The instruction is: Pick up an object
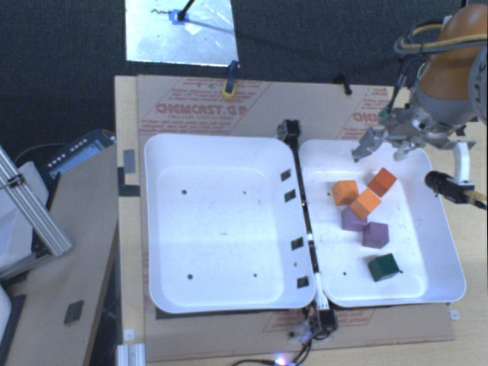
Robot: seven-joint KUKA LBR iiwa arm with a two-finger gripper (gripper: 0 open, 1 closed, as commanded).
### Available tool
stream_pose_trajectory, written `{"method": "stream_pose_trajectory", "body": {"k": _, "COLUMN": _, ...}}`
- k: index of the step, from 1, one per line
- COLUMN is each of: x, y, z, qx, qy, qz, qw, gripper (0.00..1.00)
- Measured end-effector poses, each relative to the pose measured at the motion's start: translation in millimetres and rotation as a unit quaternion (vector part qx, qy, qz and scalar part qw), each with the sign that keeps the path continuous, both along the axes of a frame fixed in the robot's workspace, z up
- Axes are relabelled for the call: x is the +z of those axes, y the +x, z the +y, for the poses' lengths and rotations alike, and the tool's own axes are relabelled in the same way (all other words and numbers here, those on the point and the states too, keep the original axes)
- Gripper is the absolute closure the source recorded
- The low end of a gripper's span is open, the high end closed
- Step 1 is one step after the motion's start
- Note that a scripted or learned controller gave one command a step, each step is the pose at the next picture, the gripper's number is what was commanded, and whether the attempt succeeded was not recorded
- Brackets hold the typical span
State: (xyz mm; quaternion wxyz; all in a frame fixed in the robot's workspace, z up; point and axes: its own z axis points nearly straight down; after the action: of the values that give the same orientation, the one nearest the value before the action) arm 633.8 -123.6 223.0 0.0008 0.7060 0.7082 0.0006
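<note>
The right bin (438, 239) holds several small blocks. Three orange blocks lie together: one (345, 192) on the left, one (366, 203) in the middle, one (383, 181) at the upper right. Below them sit two purple blocks (353, 219) (375, 235), and a dark green block (383, 267) lies nearest the front. My gripper (383, 148) hangs over the far edge of this bin, above and behind the orange blocks. It is open, its two fingers spread apart with nothing between them.
The left bin (221, 219) lies beside the right one, with a black hinge strip (301, 212) between them. A shiny metal sheet (181, 20) lies at the back. A yellow clamp (229, 88) grips the board's far edge. Grey equipment (30, 212) stands at the left.
</note>
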Motion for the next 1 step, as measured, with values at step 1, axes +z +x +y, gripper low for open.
{"method": "stream_pose_trajectory", "body": {"k": 1, "x": -99.5, "y": 36.3, "z": -87.4, "qx": -0.002, "qy": -0.0012, "qz": -0.002, "qw": 1.0, "gripper": 0.0}}
